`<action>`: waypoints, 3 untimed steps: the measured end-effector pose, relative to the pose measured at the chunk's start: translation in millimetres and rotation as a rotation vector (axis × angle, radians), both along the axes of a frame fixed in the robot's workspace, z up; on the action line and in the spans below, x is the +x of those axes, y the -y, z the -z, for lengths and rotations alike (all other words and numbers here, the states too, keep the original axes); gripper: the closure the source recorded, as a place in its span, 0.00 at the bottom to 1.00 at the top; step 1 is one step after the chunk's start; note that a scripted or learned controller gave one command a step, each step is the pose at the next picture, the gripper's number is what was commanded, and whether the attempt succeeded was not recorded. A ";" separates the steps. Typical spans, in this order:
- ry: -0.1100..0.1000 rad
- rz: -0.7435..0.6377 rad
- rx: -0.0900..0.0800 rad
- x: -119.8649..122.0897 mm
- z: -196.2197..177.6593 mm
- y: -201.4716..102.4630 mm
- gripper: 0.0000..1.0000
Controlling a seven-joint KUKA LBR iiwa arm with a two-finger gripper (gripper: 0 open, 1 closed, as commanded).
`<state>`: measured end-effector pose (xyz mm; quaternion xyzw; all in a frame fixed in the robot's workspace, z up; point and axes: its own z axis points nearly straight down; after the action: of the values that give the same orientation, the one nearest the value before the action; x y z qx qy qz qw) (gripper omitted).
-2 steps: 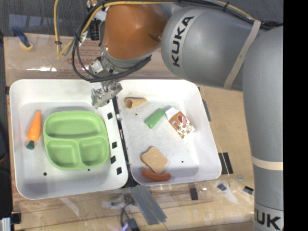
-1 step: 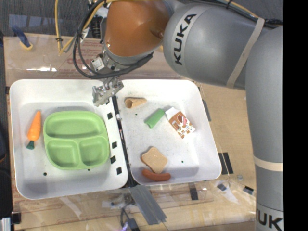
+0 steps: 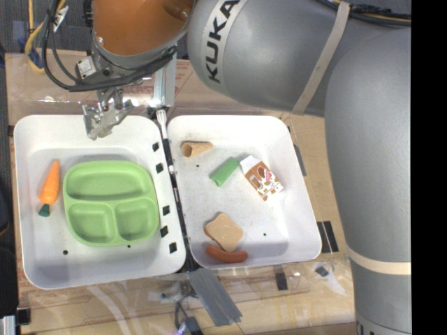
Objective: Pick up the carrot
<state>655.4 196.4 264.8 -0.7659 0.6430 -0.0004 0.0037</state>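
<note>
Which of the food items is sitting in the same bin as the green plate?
The carrot, lying left of the green plate in the left bin; every other food item lies in the right bin.

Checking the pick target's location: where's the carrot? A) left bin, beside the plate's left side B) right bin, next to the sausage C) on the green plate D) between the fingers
A: the carrot lies on the left bin floor, just left of the green plate, apart from the gripper.

Lighting even and bright from overhead. White bins [image 3: 35, 135] near overexposure, little surface detail. Soft shadows beside the green plate [image 3: 110, 202] and under bin rims. Mild sheen on the grey arm [image 3: 279, 40]. Focus slightly soft; left corners dark.
</note>
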 end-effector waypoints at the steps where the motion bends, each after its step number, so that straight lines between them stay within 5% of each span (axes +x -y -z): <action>1: -0.010 -0.265 -0.005 0.0 59.2 -21.7 1.00; 2: -0.008 -0.682 -0.004 -0.7 97.7 -23.2 1.00; 3: 0.002 -1.033 -0.005 0.8 39.5 -23.2 1.00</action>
<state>656.2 219.7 225.3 -0.9835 0.1807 -0.0010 0.0022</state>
